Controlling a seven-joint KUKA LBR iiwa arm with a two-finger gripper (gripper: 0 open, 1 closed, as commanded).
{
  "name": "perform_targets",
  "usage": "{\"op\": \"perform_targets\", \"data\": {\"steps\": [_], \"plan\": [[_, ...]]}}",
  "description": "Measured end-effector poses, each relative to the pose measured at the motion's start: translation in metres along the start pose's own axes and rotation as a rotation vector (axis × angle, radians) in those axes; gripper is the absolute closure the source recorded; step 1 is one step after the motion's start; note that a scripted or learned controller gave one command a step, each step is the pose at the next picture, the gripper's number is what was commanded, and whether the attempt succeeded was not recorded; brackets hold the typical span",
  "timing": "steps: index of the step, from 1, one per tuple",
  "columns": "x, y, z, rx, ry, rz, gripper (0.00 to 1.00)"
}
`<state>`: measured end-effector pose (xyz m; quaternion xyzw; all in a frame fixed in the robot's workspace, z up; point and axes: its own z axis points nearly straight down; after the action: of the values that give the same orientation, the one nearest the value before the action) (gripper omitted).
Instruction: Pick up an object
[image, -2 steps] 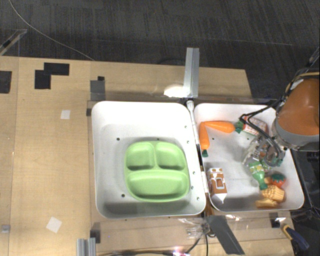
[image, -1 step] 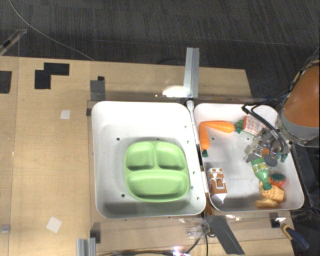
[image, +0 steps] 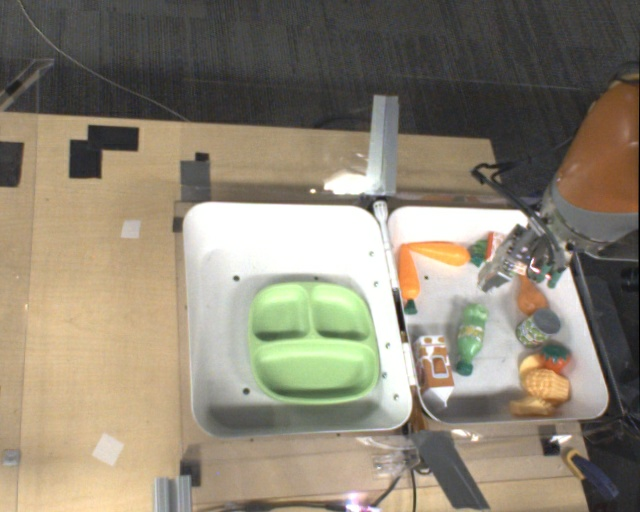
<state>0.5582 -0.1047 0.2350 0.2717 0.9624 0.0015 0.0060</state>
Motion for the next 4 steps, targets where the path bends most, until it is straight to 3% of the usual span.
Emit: {"op": "perform_targets", "data": {"steps": [1, 2, 3, 4], "plan": [[0.021, -0.068, 0.143, 0.001, -0.007, 0.089, 1.0], [0.02, -0.101, 0.109, 0.003, 0.0, -0.223, 1.0], [0.024, -0.048, 0.019, 0.0, -0.003, -0.08, 1.0], [0.06, 0.019, 0.02, 0.0, 0.005, -0.015, 1.0]]}}
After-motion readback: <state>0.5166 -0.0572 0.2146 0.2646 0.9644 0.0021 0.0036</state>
